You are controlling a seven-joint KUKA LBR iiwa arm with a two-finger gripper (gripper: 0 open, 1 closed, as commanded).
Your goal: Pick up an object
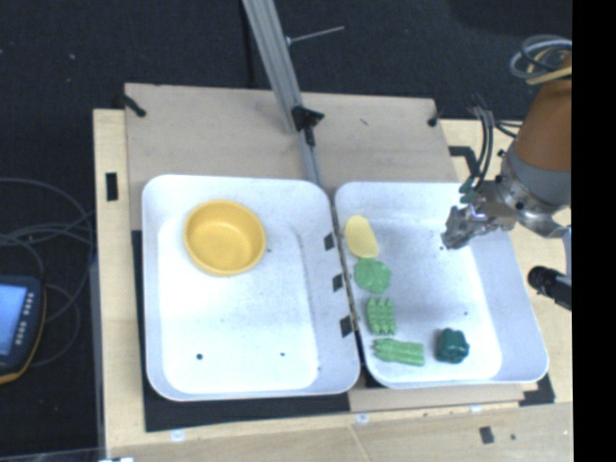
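The right bin holds a pale yellow piece near its upper left, a round green piece below it, a ridged green block, a long green pod and a dark green lump at the front. My gripper hangs over the right bin's upper right part, well apart from all of these. Nothing shows between its fingers.
A yellow bowl sits in the left bin. A slanted metal post rises behind the bins. The arm's orange band is at the right. A handheld screen lies off the bench at the left.
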